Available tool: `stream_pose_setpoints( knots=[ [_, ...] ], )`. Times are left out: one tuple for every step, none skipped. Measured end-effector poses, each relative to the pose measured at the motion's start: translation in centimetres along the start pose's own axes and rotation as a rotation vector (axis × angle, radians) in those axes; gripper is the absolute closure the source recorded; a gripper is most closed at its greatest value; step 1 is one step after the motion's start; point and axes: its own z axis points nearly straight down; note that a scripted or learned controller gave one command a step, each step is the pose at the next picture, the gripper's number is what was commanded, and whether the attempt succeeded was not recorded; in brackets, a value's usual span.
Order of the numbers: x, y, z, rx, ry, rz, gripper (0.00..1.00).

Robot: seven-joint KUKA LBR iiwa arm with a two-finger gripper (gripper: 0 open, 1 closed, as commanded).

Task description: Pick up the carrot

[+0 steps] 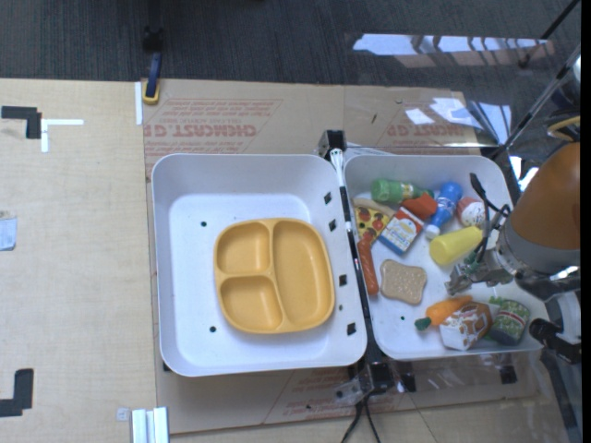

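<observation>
The carrot [448, 309], orange with a small green tip pointing left, lies near the front of the right bin [392, 338]. It rests against a white and brown packet [466, 329]. My gripper [471, 275] hangs just above and slightly behind the carrot's right end, between it and a yellow bottle [455, 245]. The grey wrist and orange band [554, 206] reach in from the right. Nothing visibly hangs from the gripper.
The right bin also holds a bread slice [404, 281], a hot dog [368, 266], a pizza slice [367, 218], a small carton [400, 232], a green bottle [392, 190], a blue bottle [447, 201] and a green can [510, 319]. A yellow divided plate [274, 275] lies in the left bin [175, 247].
</observation>
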Motion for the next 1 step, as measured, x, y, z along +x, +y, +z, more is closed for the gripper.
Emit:
stream_pose_setpoints(
  knots=[
    [0.0, 0.0, 0.0, 0.0, 0.0, 0.0, 0.0]
  ],
)
